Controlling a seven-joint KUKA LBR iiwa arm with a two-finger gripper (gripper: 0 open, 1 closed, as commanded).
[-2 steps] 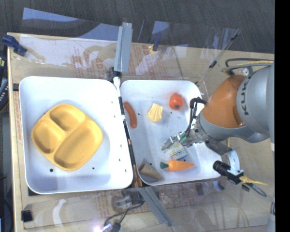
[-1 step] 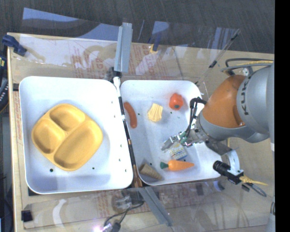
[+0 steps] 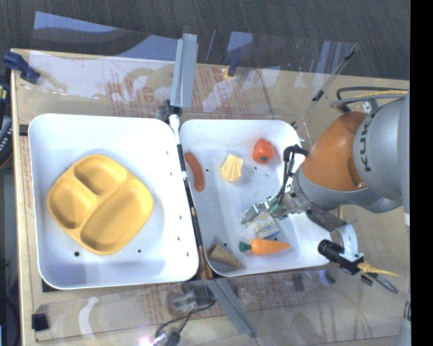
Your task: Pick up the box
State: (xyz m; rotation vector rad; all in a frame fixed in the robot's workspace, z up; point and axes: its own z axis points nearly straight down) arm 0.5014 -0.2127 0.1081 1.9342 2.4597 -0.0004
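counter [image 3: 94, 85] of pale wood carries two shallow white bins side by side. the left bin [image 3: 50, 132] holds a yellow divided plate [image 3: 99, 203], lying flat near its middle. the right bin [image 3: 209, 132] is the busy one: a sausage [image 3: 195, 171] lies along its left wall, a pale yellow ridged piece [image 3: 232, 168] sits just right of that, and a red tomato-like thing [image 3: 263, 151] is near the far edge. down at the near edge there is a brownish wedge [image 3: 224, 256] and a toy carrot [image 3: 268, 247] (green tip pointing left).

the box [image 3: 265, 226], small and with a printed label, lies in the right half of the right bin, just above the carrot. the grey arm [image 3: 361, 164] with its orange band reaches in from the right, and the jaws [image 3: 260, 211] are low at the top edge of the box, seemingly touching it. how far apart the jaws stand, or whether they have the box between them, i cannot tell from here.
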